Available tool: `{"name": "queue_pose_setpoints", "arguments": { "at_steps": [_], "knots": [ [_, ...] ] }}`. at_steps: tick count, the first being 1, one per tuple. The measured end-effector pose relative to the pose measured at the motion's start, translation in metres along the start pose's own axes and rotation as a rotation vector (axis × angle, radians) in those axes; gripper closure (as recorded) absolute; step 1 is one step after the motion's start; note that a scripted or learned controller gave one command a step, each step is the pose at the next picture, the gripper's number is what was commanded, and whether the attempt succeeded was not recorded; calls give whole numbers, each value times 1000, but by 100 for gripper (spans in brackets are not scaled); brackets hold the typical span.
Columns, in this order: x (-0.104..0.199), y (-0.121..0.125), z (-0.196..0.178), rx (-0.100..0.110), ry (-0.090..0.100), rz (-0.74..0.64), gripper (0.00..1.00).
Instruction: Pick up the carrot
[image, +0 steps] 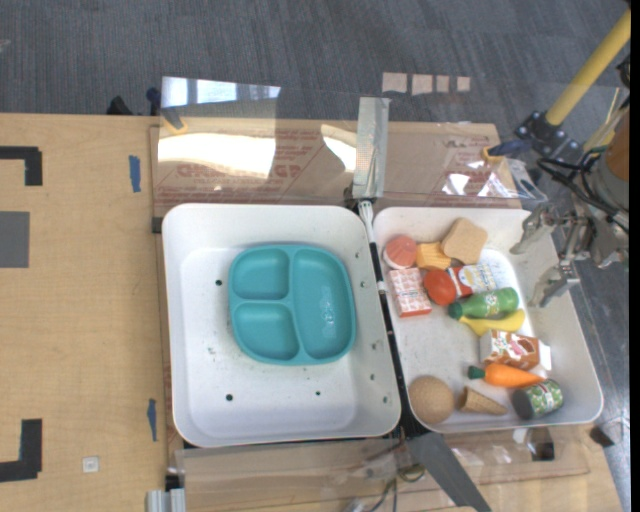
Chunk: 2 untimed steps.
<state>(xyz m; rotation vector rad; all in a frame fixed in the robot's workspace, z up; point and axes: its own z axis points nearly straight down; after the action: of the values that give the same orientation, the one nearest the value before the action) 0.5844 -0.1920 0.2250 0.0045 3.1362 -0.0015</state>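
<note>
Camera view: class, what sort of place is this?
Probably a robot test bench in a lab: two white bins, one holding a teal divided plate, the other toy food like a carrot, and the tool reaching in.

Carrot (510, 376) in right bin (585, 340), near front; tray (292, 303) in left bin (190, 300)

bins (190, 300): 2 | teal divided plate (293, 303): 1 | carrot (505, 376): 1 | green bottle (490, 303): 1 | banana (495, 323): 1

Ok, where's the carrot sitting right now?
In the camera view, the carrot lies in the right bin, near its front right corner, between the red-and-white carton behind it and the dark can in front.
</note>
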Motion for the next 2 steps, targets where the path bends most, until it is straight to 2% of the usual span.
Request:
{"name": "queue_pose_setpoints", "arguments": {
  "at_steps": [1,2],
  "knots": [
    [82,31,65,-3,7,-104,0],
    [93,61,126,2,-11,-114,0]
  ]
}}
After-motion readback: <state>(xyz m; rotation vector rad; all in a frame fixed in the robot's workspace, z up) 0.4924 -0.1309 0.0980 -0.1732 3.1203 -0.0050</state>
